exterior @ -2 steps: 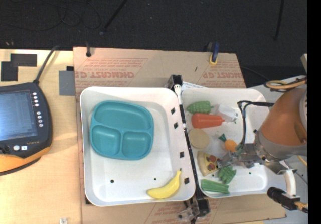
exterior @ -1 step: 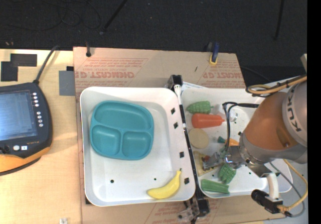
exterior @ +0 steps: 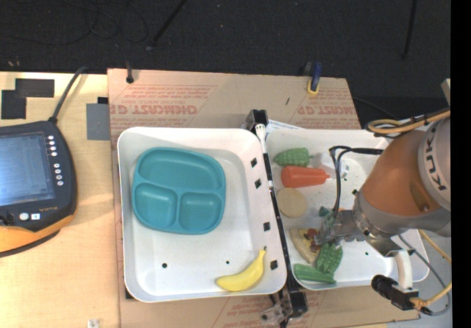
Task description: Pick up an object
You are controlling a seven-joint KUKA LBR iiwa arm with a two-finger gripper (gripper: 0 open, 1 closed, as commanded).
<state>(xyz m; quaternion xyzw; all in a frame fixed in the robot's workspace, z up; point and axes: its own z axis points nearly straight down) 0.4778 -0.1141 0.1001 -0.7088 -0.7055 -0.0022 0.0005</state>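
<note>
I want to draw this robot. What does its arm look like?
The arm is fat and round, grey with a big orange band and black letters on its side. Yellow and black cables loop around it. The gripper at its tip is small, dark and metal.

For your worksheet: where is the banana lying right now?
The banana lies in the left bin, at its near right corner, below the teal tray.

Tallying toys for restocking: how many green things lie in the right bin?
2: one at the far end above the carrot, one at the near end by the gripper. The arm may hide more.
</note>
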